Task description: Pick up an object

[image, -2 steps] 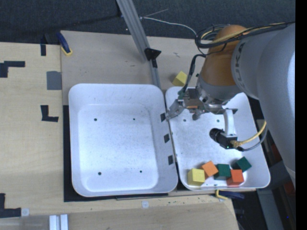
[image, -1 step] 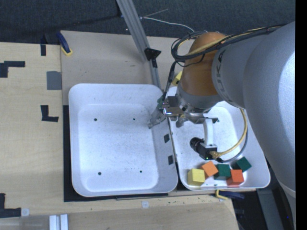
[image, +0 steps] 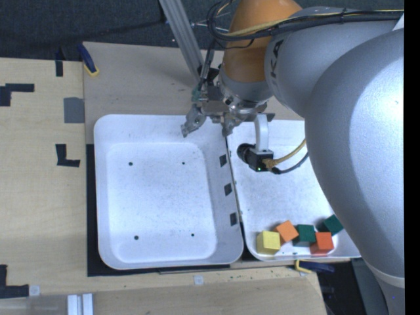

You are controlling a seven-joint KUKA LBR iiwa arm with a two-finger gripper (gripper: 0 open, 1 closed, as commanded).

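While hand [image: 207, 127] hangs spread at left bin's [image: 105, 176] back rim, blocks [image: 298, 236] cornered.

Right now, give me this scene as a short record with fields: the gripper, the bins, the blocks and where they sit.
gripper: above the far rim of the left bin, nothing between its fingers
left bin: white, speckled floor
right bin: white, holds the blocks
blocks: yellow block, orange block, green block, red block, dark green block, clustered in the near corner
task state: no block picked up yet
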